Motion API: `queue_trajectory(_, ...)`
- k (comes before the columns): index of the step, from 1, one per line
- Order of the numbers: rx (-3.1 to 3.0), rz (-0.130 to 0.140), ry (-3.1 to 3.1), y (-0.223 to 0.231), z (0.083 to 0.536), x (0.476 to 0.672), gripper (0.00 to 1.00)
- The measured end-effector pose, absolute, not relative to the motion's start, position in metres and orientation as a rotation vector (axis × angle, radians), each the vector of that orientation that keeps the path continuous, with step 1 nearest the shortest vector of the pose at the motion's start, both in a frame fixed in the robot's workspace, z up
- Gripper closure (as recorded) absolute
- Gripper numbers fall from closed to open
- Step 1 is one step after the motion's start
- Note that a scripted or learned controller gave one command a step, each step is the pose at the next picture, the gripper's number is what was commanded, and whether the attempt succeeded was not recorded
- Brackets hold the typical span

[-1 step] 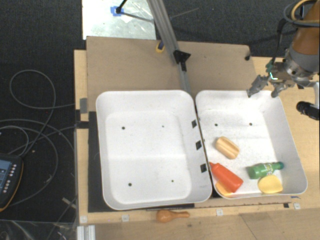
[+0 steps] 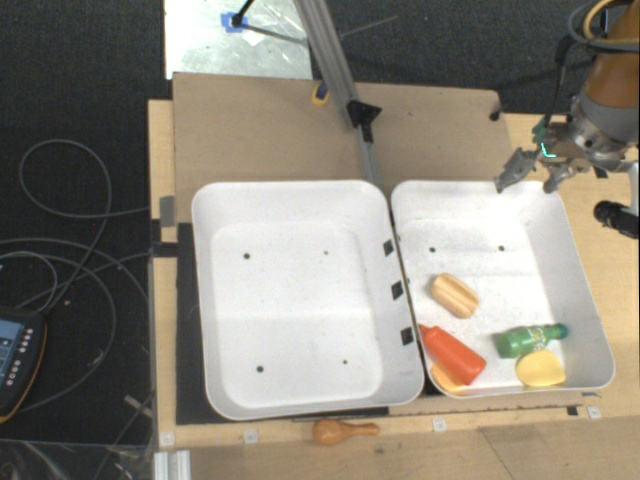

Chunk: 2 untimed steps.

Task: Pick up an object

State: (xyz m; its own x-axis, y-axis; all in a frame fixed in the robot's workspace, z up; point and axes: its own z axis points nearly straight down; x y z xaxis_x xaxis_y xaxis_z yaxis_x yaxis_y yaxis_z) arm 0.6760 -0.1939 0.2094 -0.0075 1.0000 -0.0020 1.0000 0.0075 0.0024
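Currently nothing is being carried: the candidates for picking are all lying in the right bin, bunched toward its near end. A tan bun-shaped piece is sitting nearest the bin's middle. An orange-red wedge-like piece is lying against the near left corner, close to the divide between the bins. A green bottle is lying on its side toward the near right, and a yellow rounded piece is sitting just beside it, nearer the front wall.

The hand is hanging over the far right corner of that same bin, well apart from every object. Its two fingers are standing spread, with nothing between them, so the hand is released and empty. The grey arm with its orange band is reaching in from the right.

Judging progress: the pick is not yet begun in any real sense. No object is chosen by position, no descent is made, no grasp is closed. Everything is left: travelling toward the near end, lowering, closing, lifting.

Outward: the left bin is sitting alongside. A small tan pear-shaped piece is lying on the surface in front of the bins.
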Motion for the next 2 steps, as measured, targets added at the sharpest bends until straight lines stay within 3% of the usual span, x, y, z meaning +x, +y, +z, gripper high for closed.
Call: queue_trajectory(2, 2.214, -0.002, 2.23, -0.18, 0.111, 0.689, 0.0)
